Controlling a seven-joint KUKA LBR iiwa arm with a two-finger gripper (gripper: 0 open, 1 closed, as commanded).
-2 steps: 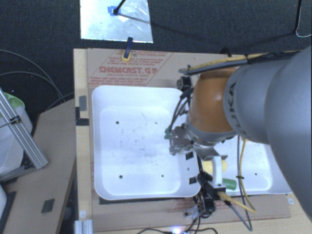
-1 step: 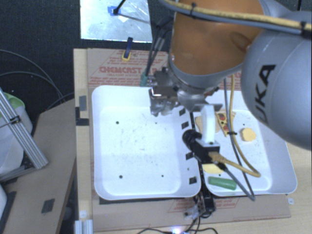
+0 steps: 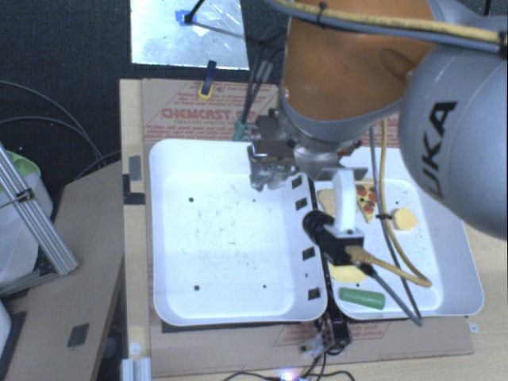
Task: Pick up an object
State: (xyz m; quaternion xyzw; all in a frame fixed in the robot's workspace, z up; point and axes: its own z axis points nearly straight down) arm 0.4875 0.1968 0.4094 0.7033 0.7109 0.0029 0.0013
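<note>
White left bin (image 3: 214, 236) is lying bare under the tool (image 3: 266, 173) — tool state I cannot tell. Objects are sitting in the right bin (image 3: 452, 268): green piece (image 3: 362, 298), yellow disc (image 3: 405, 219). Approach step — next move is calling for shifting right.

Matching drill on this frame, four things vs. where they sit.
Things:
1. green piece
2. yellow disc
3. claw
4. blue clip

Places:
A. on the brown board beyond the bins
B. near edge of the right bin
C. over the far edge of the left bin
D. right bin, right of the yellow cable

Pairs: 1-B, 2-D, 3-C, 4-A
</note>
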